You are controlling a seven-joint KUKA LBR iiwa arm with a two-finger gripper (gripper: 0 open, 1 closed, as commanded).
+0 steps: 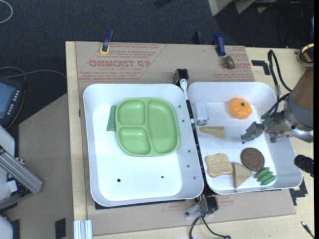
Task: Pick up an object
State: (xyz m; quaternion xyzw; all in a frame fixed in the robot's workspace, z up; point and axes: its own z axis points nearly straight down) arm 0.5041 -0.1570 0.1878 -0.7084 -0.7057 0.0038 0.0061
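The right bin (219,94) holds an orange toy pumpkin (239,108), a tan wedge (213,131), a small grey cylinder (201,120), a slice of toast (219,165), a tan triangle (240,174), a brown round patty (252,159) and a green pea pod (266,177). My gripper (255,132) reaches in from the right and hovers over the bin's middle right, between the pumpkin and the patty. Nothing shows between its fingers.
The left bin (104,173) carries a green divided plate (147,126). A black divider with clamps (182,77) runs between the bins. Blue clamps (218,43) and a yellow clamp (105,46) sit on the back edge of the board.
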